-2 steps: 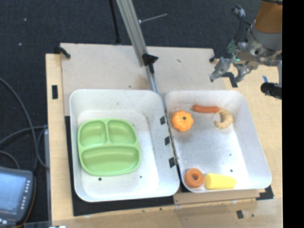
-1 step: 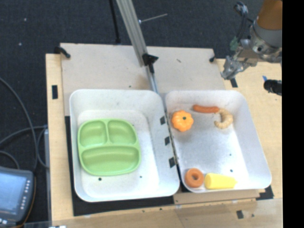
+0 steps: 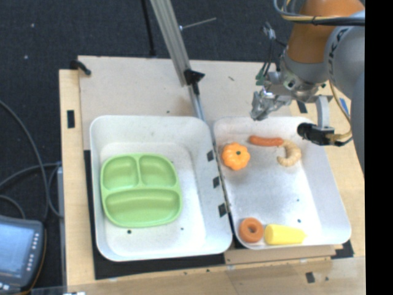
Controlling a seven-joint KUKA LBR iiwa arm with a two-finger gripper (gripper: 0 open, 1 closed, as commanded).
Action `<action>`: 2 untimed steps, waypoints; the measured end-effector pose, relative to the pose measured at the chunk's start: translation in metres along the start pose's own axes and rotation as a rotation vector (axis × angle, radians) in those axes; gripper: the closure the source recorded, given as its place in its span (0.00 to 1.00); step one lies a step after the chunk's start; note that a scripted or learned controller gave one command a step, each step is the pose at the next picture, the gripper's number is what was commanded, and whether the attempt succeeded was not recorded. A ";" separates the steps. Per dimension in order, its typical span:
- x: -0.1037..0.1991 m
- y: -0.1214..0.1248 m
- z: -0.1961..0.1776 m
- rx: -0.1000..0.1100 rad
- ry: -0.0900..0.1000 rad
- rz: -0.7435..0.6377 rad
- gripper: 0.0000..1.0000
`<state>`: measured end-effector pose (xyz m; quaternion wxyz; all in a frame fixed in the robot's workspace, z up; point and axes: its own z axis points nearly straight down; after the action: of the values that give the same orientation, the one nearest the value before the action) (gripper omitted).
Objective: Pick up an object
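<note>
Grey metal makes up the pincer [image 3: 265, 106], which hangs over the far edge of the right bin [image 3: 319, 189], near the back of the counter [image 3: 135, 88]. It points down and tilts a little toward the left. I cannot tell if it is released or clenched, because its tips look like one small blur. Nothing can be seen held in it, and it does not seem to touch any toy.

Just past the pincer, toward the front of the counter, lies a small orange sausage [image 3: 266, 141]. It lies flat, near the far wall of the right bin. A tan curved pastry [image 3: 289, 155] sits just beside the sausage, on its right. An orange pumpkin [image 3: 236, 156] stands near the left wall of the same bin, close to the sausage but apart from it.

The middle of the right bin is bare white floor with lots of room. At its front edge sit an orange donut [image 3: 250, 230] and a yellow cone [image 3: 283, 234], side by side and well apart from the pincer.

The left bin [image 3: 116, 131] holds a green tray [image 3: 140, 189] with three parts. A slanted metal pole [image 3: 175, 39] stands at the back, between the bins.
</note>
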<state>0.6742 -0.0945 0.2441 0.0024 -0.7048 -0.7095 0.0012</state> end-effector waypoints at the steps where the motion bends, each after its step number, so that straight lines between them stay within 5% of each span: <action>1: -0.117 -0.025 0.093 0.001 -0.005 0.013 1.00; 2: -0.039 -0.036 0.124 -0.002 0.000 0.001 1.00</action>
<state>0.6382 -0.1335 0.1205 0.0016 -0.7049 -0.7093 0.0003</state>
